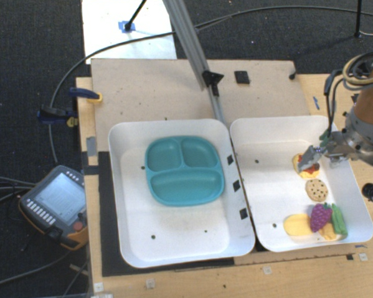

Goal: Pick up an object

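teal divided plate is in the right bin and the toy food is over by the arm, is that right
Not quite. The camera view shows the teal divided plate in the left bin, not the right one. The toy food does lie in the right bin, by the arm.

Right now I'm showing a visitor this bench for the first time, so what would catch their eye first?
The teal divided plate stands out most, lying alone in the left bin. Next come the bright toy foods along the right bin's right side: a cookie, purple grapes and a yellow piece near the bottom corner. The arm's hand sits over a red and yellow item just above the cookie.
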`<state>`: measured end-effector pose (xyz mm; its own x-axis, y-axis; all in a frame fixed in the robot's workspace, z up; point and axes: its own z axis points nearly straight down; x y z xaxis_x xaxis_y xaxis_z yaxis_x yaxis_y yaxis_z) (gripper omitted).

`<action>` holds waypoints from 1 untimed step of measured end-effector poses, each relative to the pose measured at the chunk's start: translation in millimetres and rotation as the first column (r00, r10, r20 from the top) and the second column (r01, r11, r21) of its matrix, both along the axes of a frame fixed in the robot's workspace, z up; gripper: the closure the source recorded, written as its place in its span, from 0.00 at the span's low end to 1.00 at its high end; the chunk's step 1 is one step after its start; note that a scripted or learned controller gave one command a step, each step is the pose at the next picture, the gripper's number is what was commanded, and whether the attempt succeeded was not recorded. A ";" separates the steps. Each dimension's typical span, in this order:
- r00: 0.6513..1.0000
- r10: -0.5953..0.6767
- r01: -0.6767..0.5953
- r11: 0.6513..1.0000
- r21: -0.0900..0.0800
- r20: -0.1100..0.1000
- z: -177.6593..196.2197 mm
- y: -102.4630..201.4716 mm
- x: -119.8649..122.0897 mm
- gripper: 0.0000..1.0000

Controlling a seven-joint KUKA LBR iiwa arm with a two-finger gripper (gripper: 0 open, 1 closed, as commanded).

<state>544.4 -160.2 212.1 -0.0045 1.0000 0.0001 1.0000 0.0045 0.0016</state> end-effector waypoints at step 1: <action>1.000 -0.003 0.003 1.000 0.000 -0.002 -42.0 -2.8 -2.1 0.00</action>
<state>542.3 -163.0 170.1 -0.0010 1.0000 -0.0002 1.0000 0.0010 -0.0008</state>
